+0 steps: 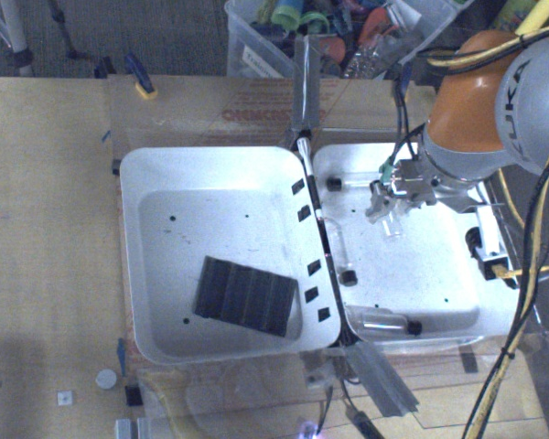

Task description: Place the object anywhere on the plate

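So you see the gripper (387, 210) hovering over the right bin (439, 286), I cannot tell its state, while the dark ribbed plate (246, 296) lies in the left bin (165, 176), so the step looks like searching for an object to grasp.

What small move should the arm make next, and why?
Probably descend toward an object in the right bin: the gripper hovers over that bin's upper part, nothing visibly between its fingers, while the dark ridged plate lies bare in the left bin.
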### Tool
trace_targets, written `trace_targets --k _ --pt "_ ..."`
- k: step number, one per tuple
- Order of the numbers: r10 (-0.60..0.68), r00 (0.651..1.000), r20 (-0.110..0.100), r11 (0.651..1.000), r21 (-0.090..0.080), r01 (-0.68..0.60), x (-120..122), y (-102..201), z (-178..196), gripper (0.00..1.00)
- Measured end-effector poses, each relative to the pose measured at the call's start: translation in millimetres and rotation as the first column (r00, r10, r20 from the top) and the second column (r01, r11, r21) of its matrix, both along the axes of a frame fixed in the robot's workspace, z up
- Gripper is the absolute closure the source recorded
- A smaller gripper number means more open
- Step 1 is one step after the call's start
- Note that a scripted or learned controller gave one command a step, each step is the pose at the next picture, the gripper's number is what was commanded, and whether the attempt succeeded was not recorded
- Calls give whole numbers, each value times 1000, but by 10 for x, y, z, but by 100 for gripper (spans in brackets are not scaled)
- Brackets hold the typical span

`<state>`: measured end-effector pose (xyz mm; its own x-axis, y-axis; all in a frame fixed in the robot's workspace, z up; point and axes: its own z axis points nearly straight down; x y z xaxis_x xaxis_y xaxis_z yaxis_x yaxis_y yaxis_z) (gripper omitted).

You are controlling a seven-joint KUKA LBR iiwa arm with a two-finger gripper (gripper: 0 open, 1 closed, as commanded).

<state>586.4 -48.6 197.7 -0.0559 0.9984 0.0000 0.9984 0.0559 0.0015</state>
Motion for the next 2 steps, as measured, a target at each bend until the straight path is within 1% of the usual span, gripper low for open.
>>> trace_targets --k 1,2 --pt "361 933 1 933 -1 -361 424 484 82 100" --pt "185 983 0 983 -1 -185 788 1135 -73 100"
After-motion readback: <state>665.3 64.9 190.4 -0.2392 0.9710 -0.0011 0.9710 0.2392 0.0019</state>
